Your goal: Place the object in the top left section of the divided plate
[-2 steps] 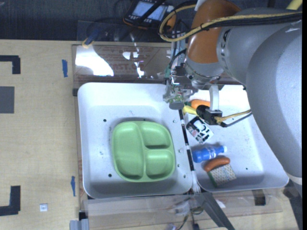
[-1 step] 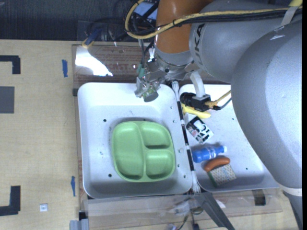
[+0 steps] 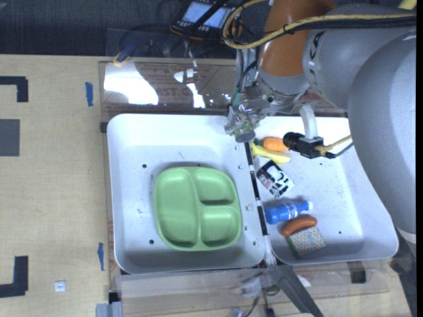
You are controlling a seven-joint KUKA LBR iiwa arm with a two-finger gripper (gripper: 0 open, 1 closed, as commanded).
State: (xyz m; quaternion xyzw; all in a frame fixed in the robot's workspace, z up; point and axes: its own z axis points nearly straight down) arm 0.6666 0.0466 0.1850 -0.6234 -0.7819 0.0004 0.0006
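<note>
The two-finger metal gripper point(image 3: 242, 129) hangs at the far edge of the bench, above the seam between the two shallow white plastic bins; whether it is spread or pressed together cannot be told. Just beside it, in the right bin point(image 3: 350, 197), lie a curved yellow banana toy point(image 3: 272, 153) and an orange carrot toy point(image 3: 274, 143), touching; nearer the camera lie a black-and-white patterned card point(image 3: 274, 178), a blue plastic bottle point(image 3: 285, 211), a smooth brown sausage toy point(image 3: 299, 225) and a mesh-textured square pad point(image 3: 306, 240). The matte green divided plate point(image 3: 196, 207), rounded with three sections, sits in the left bin point(image 3: 129, 177).
</note>
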